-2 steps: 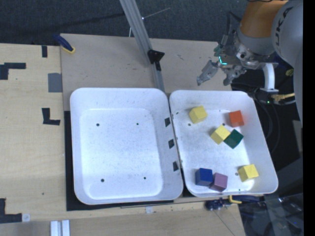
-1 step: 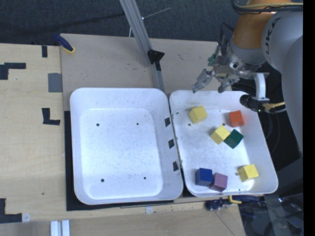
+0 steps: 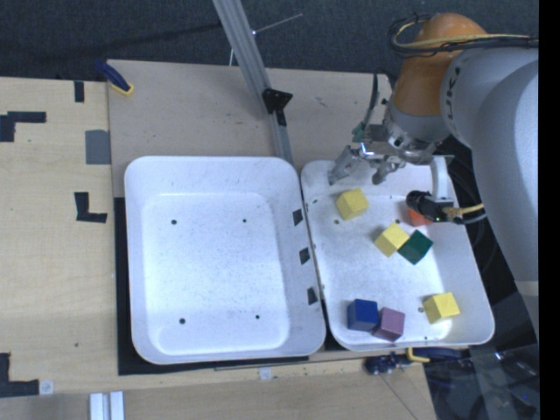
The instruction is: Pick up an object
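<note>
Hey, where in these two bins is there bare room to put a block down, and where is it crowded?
The left bin is bare floor wall to wall. In the right bin, a free strip runs along its left wall, below the yellow block and above the blue block. The right half is crowded: yellow and green blocks touching, more along the bottom. The pincer hangs over the top edge.

A large, smooth, light-grey rounded arm casing [image 3: 503, 138] is seen at the 3 o'clock side of the view. An orange, dome-shaped band [image 3: 430, 64] is fitted above the wrist, towards 1 o'clock. Thin dark and yellowish cables [image 3: 420, 31] are looped over the top of the orange part. Below the band, a small metallic two-finger gripper [image 3: 360, 171] with silver-grey linkage parts is mounted.
</note>
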Controlling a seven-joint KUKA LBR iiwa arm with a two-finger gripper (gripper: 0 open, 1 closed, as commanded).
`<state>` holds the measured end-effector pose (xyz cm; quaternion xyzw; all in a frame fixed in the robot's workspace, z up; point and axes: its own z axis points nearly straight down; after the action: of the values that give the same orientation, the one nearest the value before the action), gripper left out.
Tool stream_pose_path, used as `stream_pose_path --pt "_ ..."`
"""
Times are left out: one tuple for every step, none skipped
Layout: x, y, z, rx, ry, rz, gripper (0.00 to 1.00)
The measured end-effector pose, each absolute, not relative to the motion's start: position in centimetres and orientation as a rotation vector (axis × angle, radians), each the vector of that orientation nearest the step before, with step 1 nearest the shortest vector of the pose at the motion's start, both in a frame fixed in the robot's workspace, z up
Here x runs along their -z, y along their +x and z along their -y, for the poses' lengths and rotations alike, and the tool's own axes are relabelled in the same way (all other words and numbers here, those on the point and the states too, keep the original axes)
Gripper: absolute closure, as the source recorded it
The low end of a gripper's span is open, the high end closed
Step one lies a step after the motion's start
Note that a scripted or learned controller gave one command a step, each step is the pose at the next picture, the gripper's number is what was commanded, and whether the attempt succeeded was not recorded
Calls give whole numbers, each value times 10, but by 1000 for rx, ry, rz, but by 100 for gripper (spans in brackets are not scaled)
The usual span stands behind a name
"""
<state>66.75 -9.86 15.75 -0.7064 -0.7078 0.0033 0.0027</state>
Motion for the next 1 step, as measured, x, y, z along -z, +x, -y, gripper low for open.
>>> stream_pose_path --pt "-106 660 90 -9 -2216 2220 0"
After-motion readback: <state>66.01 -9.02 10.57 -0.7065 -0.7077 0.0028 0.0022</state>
